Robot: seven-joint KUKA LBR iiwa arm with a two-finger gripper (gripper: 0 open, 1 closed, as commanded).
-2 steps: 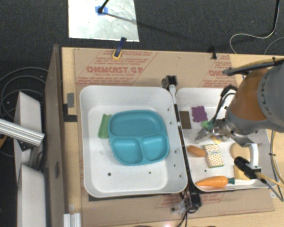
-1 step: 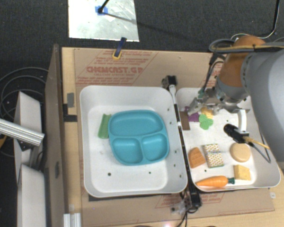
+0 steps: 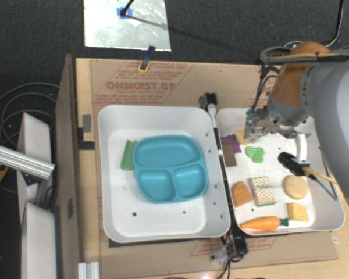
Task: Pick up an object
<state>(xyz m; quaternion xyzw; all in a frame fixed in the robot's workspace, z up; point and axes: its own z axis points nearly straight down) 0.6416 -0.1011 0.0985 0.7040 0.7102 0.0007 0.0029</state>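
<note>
The gripper (image 3: 251,133) is hanging over the upper left part of the right bin (image 3: 337,217), just above a small green toy (image 3: 255,153); how far it is parted cannot be told. A toy carrot (image 3: 260,223) is lying at that bin's lower edge. A blue divided plate (image 3: 170,167) is sitting in the left bin (image 3: 113,214).

floor: dark carpet (image 3: 232,16) | bench: brown board (image 3: 163,80) | shiny sheet (image 3: 127,16) | cables (image 3: 11,112) left
</note>
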